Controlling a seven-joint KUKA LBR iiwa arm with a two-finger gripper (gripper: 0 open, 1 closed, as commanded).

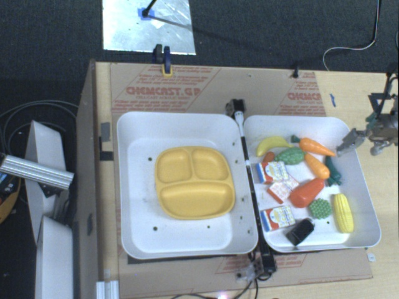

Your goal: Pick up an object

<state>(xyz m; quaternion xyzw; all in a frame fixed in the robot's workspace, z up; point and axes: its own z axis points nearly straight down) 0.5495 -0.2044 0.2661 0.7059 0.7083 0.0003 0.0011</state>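
carrot (pixel 317 146): light, stiff, slick plastic; grip across its thick middle. tool (pixel 349 141) near right bin rim, state unreadable.

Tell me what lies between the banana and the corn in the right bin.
In the camera view, between the banana and the corn lie a green vegetable, an orange carrot and a red pepper.
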